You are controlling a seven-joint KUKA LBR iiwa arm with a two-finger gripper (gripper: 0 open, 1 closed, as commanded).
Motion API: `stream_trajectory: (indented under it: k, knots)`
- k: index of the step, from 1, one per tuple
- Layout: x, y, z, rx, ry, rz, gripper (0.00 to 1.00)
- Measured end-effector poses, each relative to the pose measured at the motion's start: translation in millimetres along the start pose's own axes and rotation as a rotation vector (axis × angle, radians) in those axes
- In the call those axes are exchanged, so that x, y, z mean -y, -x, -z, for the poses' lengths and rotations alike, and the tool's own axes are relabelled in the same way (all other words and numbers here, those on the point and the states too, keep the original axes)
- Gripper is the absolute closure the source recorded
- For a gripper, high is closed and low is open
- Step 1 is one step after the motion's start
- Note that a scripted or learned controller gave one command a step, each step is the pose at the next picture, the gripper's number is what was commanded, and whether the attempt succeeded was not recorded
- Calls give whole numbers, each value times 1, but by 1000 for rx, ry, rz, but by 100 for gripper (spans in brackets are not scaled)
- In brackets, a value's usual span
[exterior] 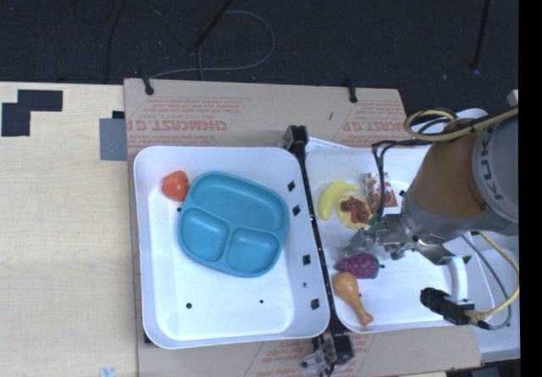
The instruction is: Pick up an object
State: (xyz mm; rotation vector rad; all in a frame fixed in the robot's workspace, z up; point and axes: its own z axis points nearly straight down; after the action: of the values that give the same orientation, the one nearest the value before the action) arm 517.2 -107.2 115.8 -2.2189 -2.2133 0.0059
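Presently, left bin (161,299): blue tray (232,224) near centre, orange ball (175,185) just beside its upper-left corner. Right bin (398,303): banana (332,196) beside a red-and-yellow toy (356,209), purple grapes (359,265) below them, drumstick (351,295) just below the grapes. Gripper (369,239) low over the right bin, between toy and grapes; whether its fingers are spread or pressed together cannot be told.

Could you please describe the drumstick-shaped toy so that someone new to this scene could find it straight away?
Look in the right-hand white bin, the one the grey arm reaches into. Near its front left corner, just below the purple grape bunch, lies the tan chicken drumstick. It is the only light-brown piece there, with a rounded head tapering to a thin bone end.
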Motion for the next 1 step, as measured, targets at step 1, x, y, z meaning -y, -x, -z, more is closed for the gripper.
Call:
stream_trajectory:
  k: [1]
  knots:
    - [0,2,12,1,2,-7,100]
